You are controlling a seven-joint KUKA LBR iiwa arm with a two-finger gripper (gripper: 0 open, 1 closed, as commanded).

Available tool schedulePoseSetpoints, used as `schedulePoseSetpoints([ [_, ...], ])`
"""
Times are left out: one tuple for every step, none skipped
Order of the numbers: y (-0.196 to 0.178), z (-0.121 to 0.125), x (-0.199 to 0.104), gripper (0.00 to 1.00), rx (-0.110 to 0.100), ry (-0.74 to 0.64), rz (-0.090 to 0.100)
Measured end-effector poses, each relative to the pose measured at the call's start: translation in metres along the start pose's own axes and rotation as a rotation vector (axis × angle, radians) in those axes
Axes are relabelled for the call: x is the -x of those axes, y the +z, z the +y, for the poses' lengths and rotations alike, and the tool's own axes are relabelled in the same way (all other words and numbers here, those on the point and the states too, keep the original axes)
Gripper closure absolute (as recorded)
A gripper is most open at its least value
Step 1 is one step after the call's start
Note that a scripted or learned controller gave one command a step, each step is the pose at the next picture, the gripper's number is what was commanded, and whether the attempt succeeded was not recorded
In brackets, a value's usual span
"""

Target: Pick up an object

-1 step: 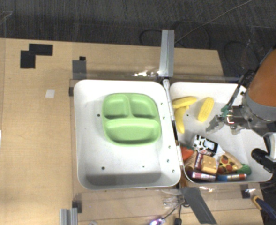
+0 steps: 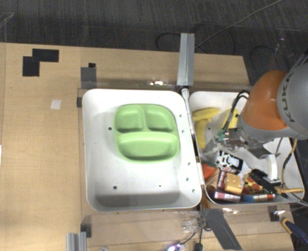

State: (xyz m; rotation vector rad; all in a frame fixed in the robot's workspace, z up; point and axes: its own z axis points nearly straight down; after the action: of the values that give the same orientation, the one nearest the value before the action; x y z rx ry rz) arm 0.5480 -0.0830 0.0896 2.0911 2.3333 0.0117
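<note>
My gripper (image 2: 223, 141) hangs low over the right bin (image 2: 296, 178), under the orange band of the arm, above a heap of small things. A yellow banana-shaped object (image 2: 205, 114) lies at the bin's far left, just left of the gripper. Below the gripper sits a black-and-white patterned item (image 2: 230, 161). A red object (image 2: 208, 171) and a brown box (image 2: 228, 181) lie nearer the front. Along the front wall rest a red marker (image 2: 226, 196) and another marker (image 2: 257, 197). The arm hides the bin's middle.
The left bin (image 2: 99, 156) holds a green divided plate (image 2: 145, 131) upside up, near its far centre. A metal rail (image 2: 186, 61) stands between the bins at the back. Black patches (image 2: 38, 60) mark the wooden bench at the left.
</note>
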Motion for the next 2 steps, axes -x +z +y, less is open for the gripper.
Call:
schedulePoseSetpoints([
  [-0.002, -0.056, 0.015, 0.0, 0.012, -0.138, -0.005],
  [-0.012, -0.052, 0.011, 1.0, 0.018, -0.145, -0.002],
])
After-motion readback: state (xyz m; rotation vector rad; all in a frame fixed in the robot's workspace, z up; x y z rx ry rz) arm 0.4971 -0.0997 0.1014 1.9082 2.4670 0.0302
